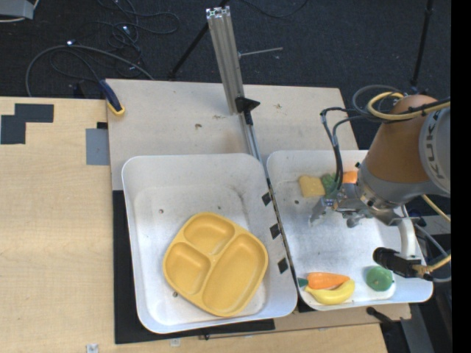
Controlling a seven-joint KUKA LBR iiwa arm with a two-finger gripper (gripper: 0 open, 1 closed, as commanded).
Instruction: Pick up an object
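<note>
Yellow tray in L white bin, pale bench, dark cabled floor.

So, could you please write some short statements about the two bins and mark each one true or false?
1. The yellow divided plate lies in the left bin. True.
2. The toy carrot touches the toy banana. True.
3. The green toy sits on the divided plate. False: it lies in the right bin, near its front corner.
4. The gripper hangs above the left bin. False: it is above the right bin.
</note>
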